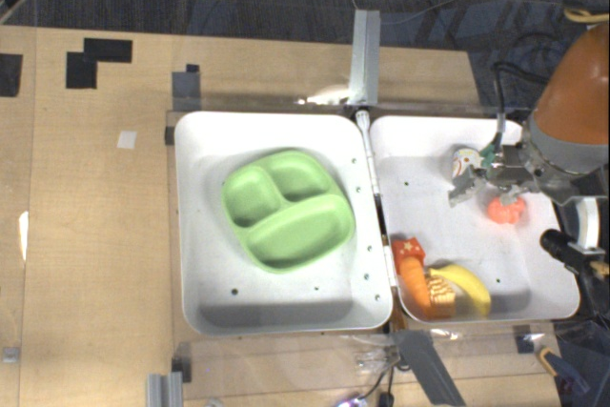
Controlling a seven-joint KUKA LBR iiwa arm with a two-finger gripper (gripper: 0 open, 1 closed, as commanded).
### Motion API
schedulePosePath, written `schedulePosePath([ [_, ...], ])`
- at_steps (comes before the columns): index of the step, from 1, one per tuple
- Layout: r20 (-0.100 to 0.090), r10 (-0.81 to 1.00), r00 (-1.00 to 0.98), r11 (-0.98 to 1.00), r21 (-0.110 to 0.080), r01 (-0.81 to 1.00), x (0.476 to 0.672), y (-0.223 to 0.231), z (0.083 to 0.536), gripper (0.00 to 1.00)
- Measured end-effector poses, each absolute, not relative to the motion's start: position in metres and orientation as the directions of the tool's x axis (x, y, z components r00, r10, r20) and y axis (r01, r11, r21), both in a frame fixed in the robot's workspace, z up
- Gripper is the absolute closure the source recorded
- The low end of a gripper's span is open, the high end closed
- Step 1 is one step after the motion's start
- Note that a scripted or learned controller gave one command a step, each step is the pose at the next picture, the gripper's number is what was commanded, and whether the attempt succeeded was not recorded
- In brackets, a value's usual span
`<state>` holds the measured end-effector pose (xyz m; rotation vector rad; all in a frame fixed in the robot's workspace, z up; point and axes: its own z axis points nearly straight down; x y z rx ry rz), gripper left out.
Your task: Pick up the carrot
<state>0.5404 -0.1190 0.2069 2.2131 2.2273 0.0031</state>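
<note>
One fixed overhead camera looks down aslant on both bins (286,324)

From my remote station I count two white bins: a left bin (191,234) and a right bin (419,148). In the left bin I record one green divided plate (288,208). In the right bin I record one carrot (416,285), one banana (465,286), one small red item (409,250) by the carrot, and one pinkish-orange fruit (506,210). One arm (572,105) with one gripper (474,178) is over that bin.
</note>
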Motion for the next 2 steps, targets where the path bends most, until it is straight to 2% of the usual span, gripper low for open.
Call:
schedulePosePath([
  [1, 0.001, 0.956, 0.295, -0.295, 0.003, 0.956, 0.494, -0.151, 0.222, 0.00],
  [2, 0.001, 0.786, 0.618, -0.618, 0.002, 0.786, 0.488, -0.178, 0.211, 0.00],
])
